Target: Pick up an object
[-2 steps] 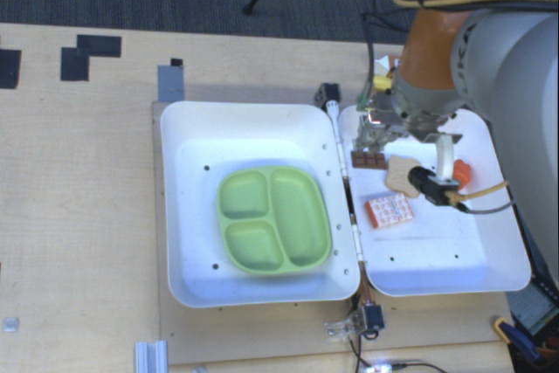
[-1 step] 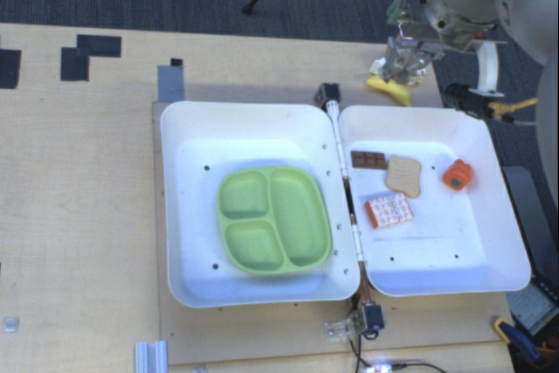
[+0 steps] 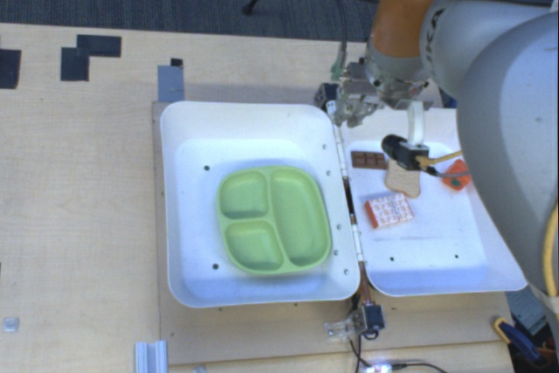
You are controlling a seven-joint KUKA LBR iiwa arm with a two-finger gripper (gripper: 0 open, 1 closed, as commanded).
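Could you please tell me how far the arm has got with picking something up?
Nothing looks done yet: the green plate lies in the left bin, and the brown bar, tan piece, checked packet and orange item lie in the right bin. In hand: the claw sits at the bins' far edge, near the brown bar. Left: come down on an object, grip it and lift it.

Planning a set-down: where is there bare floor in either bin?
Right bin: bare along the near wall, below the red-and-white block. Its far half is crowded: brown bar, tan piece, orange item, gripper over the far corner. Left bin: bare margins around the green plate, widest by the far wall.
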